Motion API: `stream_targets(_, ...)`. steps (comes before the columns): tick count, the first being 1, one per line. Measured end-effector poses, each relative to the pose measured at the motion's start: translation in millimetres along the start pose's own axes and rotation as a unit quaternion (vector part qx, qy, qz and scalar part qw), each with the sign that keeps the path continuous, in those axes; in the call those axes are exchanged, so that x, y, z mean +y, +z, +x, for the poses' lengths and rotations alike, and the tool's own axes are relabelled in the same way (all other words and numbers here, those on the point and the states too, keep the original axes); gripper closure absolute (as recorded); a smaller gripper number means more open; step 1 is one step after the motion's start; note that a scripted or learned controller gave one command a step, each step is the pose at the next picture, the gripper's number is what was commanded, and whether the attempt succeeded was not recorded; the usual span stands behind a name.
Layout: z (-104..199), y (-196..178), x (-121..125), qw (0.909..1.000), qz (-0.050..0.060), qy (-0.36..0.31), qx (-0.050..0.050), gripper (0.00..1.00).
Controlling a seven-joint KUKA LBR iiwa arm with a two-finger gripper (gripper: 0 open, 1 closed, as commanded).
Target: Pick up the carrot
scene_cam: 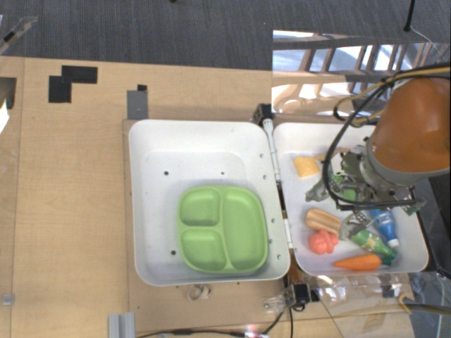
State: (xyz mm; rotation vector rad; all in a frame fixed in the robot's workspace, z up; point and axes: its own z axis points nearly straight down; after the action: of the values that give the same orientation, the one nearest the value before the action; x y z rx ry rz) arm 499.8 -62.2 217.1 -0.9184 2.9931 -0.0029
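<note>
Carrot (358, 263) lies in the right bin (421, 258), close to that bin's near wall, its long axis running nearly side to side across the view. The thicker end points to the view's right, beside a green packet (372, 243), and the narrow tip points left, toward the middle divider between the bins. It rests flat on the bin floor, apart from the arm.

Just beyond the carrot's tip sits a pinkish-red lumpy piece (323, 241), and behind that a tan bun-like piece (323, 220). A yellow chunk (306, 166) lies farther back in the same bin. A blue and white tube (385, 226) lies tilted just behind the green packet.

The arm (416, 129) hangs over the right bin, its orange band filling much of the space above it. The pincer (357, 220) shows below the wrist among cables, above the green packet and well short of the carrot; whether it is open or closed cannot be told here.

The left bin (151, 160) holds a green divided plate (264, 210) with three compartments. Both bins sit on the wooden counter (63, 210).
</note>
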Motion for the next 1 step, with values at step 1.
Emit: stream_targets(1, 0.0, 0.0, 0.0, 1.0, 0.0, 0.0, 0.0, 0.0)
